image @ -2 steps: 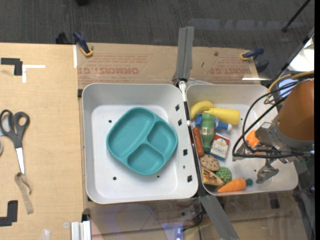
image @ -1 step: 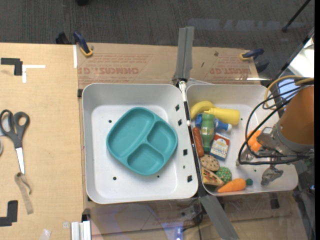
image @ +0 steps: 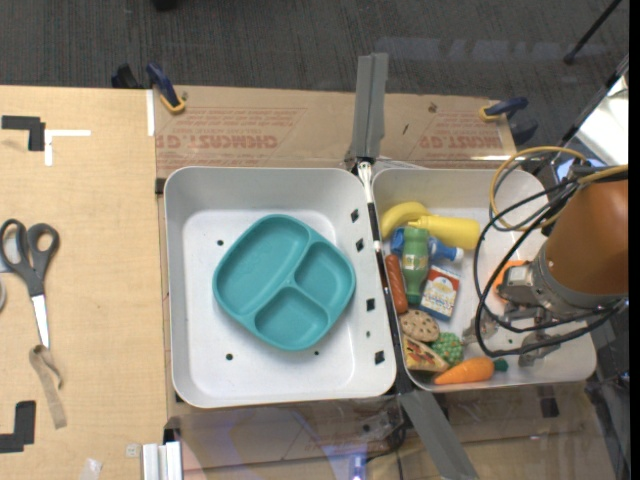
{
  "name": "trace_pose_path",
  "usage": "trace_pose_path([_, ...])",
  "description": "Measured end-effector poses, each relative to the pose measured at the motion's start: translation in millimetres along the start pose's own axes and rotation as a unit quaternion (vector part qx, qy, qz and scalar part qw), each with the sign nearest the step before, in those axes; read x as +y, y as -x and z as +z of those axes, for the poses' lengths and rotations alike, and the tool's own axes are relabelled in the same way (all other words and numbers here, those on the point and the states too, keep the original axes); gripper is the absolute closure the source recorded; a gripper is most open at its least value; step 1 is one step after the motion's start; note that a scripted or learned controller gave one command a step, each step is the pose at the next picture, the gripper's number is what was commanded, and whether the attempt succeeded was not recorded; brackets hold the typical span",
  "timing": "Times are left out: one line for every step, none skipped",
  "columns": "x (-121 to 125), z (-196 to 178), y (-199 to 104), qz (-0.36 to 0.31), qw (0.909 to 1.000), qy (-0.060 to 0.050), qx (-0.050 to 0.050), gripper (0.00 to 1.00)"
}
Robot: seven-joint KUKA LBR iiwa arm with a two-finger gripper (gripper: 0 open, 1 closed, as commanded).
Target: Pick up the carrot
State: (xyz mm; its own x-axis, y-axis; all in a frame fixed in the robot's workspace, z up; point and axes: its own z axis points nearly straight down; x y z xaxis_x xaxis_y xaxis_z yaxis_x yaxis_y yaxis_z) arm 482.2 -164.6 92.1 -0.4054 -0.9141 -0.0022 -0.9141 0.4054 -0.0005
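Whether my gripper (image: 522, 340) is spread or clenched I cannot tell; my wrist and cables cover it. The carrot (image: 466, 372) lies just beside it, toward the teal plate (image: 285, 283), in the right bin (image: 560, 370), touching a green toy (image: 448, 348).

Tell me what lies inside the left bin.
Inside the left bin lies one teal divided plate with three compartments, set at an angle. Bare white floor with small holes shows around it. Whatever sits beneath the plate is covered.
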Motion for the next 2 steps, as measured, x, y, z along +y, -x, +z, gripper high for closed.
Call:
trace_pose_path([3,-24,-2,0.152,0.9884,-0.001,-0.001,0.0])
trace_pose_path([-38,-46,-43,0.084,0.9965,-0.001,-0.001,0.0])
